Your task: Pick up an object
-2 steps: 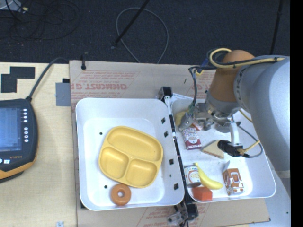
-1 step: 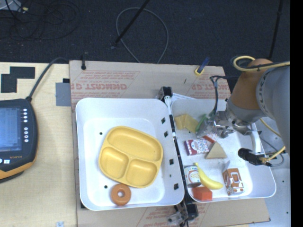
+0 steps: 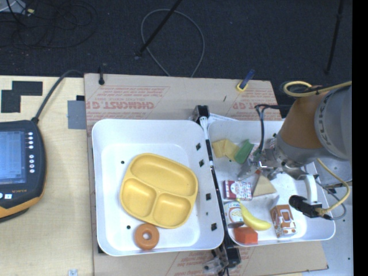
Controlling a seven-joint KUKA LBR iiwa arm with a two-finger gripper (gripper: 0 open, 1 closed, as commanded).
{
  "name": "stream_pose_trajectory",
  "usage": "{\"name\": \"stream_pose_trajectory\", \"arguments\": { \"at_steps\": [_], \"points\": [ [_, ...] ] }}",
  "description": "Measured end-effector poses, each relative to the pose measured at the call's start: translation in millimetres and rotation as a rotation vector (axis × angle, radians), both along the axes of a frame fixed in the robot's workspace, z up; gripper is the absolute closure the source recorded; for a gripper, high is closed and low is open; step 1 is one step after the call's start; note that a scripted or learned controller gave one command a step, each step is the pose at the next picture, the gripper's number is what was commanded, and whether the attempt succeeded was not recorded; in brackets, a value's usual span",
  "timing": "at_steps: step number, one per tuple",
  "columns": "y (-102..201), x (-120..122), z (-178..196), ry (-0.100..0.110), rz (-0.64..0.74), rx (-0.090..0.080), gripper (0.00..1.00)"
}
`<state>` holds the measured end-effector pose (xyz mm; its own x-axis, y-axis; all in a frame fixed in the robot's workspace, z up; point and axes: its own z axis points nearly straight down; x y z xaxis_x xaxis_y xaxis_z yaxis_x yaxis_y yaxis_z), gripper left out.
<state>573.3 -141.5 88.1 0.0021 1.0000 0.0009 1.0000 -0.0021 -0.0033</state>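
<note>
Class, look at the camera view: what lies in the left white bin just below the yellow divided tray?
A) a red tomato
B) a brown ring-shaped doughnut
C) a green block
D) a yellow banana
B: the brown ring-shaped doughnut sits in the left white bin, just below the yellow divided tray.

The bench (image 3: 57, 105) bears two white bins (image 3: 109, 154) and a pendant (image 3: 17, 165).

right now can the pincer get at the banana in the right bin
Probably yes. The banana lies on top near the right bin's front, nothing over it, and the pincer hangs just behind it. The can and red block touch it, so the fit looks tight.
</note>
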Motion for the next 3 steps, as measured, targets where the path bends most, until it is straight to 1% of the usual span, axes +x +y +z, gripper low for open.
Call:
{"name": "stream_pose_trajectory", "arguments": {
  "at_steps": [1, 2, 3],
  "points": [
    [44, 52, -1, -0.003, 0.006, 0.001, 0.00],
    [-14, -15, 0, 0.001, -0.003, 0.000, 0.00],
    [-34, -65, 1, -0.002, -0.001, 0.000, 0.00]
  ]
}}
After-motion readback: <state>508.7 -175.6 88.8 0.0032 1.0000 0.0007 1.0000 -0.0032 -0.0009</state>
